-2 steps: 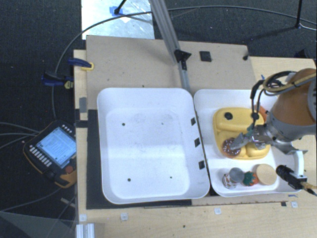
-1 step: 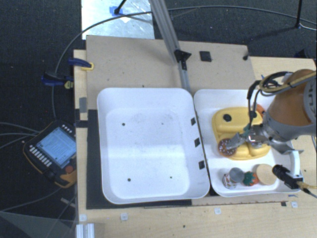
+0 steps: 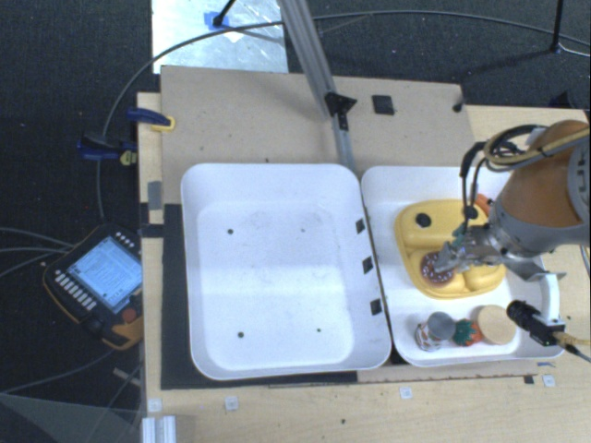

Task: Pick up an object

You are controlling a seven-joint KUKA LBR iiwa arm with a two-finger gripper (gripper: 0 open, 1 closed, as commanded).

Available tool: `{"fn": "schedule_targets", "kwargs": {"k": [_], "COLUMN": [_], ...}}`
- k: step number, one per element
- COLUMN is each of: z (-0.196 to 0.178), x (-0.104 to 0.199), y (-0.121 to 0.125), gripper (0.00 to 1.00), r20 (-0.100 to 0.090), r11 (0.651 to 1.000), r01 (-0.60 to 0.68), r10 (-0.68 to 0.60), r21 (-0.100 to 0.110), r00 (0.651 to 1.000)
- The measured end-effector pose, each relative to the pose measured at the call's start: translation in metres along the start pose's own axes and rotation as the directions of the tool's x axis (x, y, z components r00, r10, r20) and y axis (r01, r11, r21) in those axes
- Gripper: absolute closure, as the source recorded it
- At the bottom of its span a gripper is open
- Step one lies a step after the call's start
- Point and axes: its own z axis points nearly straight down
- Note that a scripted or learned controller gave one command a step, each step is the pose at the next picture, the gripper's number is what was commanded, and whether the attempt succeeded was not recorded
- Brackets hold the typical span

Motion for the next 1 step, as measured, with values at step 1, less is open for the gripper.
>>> {"fn": "schedule_targets", "kwargs": {"k": [1], "z": [-0.0603], "x": [-0.0011], "y": [0.0107], "gripper": [1.00], "r20": [0.023], "r11": [1.000], "r01": [-0.014], "r10": [0.014], "r21": [0.005], "r00": [1.000]}}
